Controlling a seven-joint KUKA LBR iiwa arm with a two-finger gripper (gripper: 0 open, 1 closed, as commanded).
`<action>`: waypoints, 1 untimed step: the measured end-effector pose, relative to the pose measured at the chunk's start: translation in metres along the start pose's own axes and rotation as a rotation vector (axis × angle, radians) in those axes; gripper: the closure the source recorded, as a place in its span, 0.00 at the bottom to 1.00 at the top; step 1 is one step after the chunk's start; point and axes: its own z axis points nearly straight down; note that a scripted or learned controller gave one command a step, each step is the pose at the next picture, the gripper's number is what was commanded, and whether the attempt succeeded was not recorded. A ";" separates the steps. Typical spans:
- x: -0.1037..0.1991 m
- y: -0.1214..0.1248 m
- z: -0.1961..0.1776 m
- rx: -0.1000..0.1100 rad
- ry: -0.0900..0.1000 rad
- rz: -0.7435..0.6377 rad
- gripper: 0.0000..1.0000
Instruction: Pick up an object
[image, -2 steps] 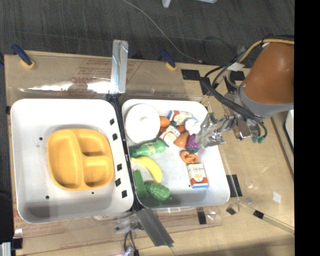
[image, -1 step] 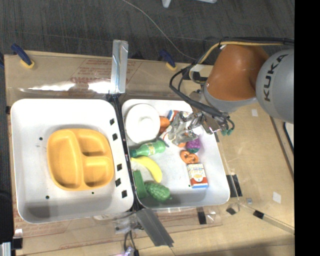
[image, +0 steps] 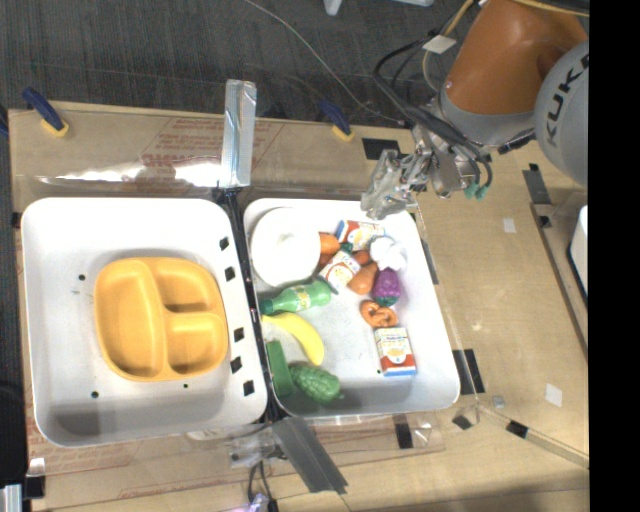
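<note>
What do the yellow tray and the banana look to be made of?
Yellow tray: likely moulded plastic, matte to slightly glossy, with rounded compartments in one even colour. Banana: probably toy plastic, smooth and evenly yellow with a soft sheen, though the view is too coarse to be sure.

Plastic bins and toys on a bare board bench

Both white bins look like smooth moulded plastic with a soft sheen, and the yellow divided tray has the same slick, slightly glossy plastic finish. The banana, green bottle and purple piece look like shiny toy plastic; the small carton looks like printed card. The bench top appears matt, like raw board. The gripper shows dull grey metal, and the arm's orange band is smooth and satin.
</note>
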 end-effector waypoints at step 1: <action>-0.012 0.055 0.008 -0.004 0.005 -0.048 1.00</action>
